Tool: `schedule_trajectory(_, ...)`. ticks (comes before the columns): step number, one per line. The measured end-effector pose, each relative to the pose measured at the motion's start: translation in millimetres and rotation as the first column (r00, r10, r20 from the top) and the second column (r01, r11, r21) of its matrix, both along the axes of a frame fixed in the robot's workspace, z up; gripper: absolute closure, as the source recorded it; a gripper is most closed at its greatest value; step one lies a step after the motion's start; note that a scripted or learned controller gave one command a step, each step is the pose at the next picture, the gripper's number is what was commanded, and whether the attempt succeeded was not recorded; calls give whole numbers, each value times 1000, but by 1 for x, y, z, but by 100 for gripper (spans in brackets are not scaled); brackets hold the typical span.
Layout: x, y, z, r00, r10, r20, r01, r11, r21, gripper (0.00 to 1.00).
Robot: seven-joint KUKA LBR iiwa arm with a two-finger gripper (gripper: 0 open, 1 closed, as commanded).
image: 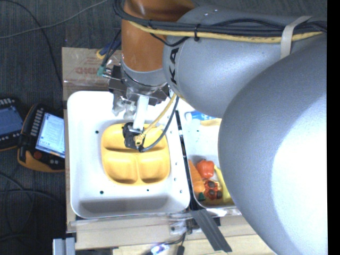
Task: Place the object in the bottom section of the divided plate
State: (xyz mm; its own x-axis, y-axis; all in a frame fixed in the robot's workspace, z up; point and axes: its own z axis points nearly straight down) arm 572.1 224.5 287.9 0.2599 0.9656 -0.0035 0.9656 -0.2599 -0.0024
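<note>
grey arm (276, 121) above, seemingly, yellow plate (136, 161).

Teach pendant (43, 138) lies left of white bin (79, 142).

Little can be read. Black letters (173, 62) stand on the grey arm's casing near the frame's centre top, partly hidden by cables. Red print (85, 68) on the brown cardboard at upper left is mirrored and illegible. The handheld screen (51, 134) at left is too small to read.
</note>
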Motion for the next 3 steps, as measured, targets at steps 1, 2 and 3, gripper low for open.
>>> schedule_trajectory(1,-46,-20,69,1000,-14,2,14,1000,-1,100)
schedule_trajectory(2,-29,7,-51,968,-252,-1,252,968,-3,100)
schedule_trajectory(3,-83,7,-80,989,-150,-3,150,989,-1,100)
